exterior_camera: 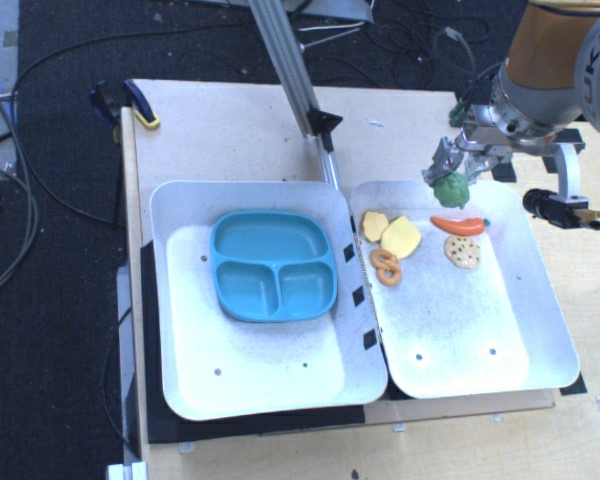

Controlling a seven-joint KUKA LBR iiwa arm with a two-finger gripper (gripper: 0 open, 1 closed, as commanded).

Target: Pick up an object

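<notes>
In the camera view we judge the pick as made and the lift under way: the tool [452,173] hangs over the far edge of the right white bin [510,338] with a small green leafy toy vegetable [452,189] pinched between its fingers, apparently clear of the bin floor. Next we need a steady rise without slip. The grey arm with its orange band [555,28] reaches in from the upper right, wrist angled down-left.
</notes>
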